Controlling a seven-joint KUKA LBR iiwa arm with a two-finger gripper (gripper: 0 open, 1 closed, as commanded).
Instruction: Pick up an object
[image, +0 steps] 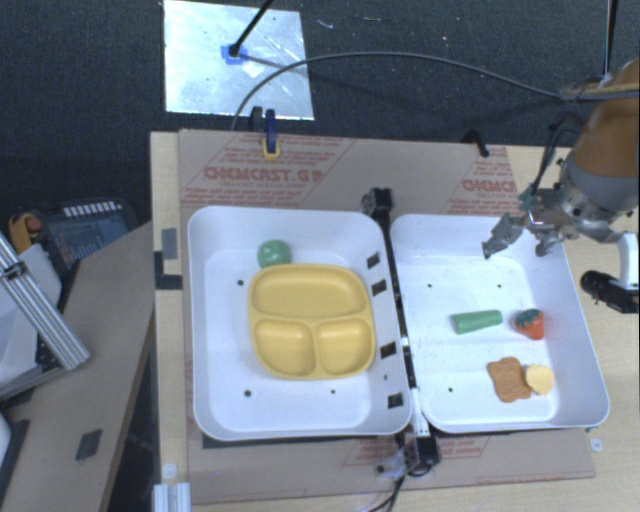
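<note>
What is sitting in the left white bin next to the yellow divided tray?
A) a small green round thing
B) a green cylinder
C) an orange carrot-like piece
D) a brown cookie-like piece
A: a small green round object lies at the far edge of the yellow divided tray in the left bin; the other pieces listed lie in the right bin.

I've got the arm (600, 150) reaching in from the far right, orange band up top, gripper (520, 238) hanging low with its two fingers spread apart, nothing between them.

Green cylinder (476, 321), orange-red piece (531, 323), brown (508, 379) and yellow (540, 379) pieces: right bin.
</note>
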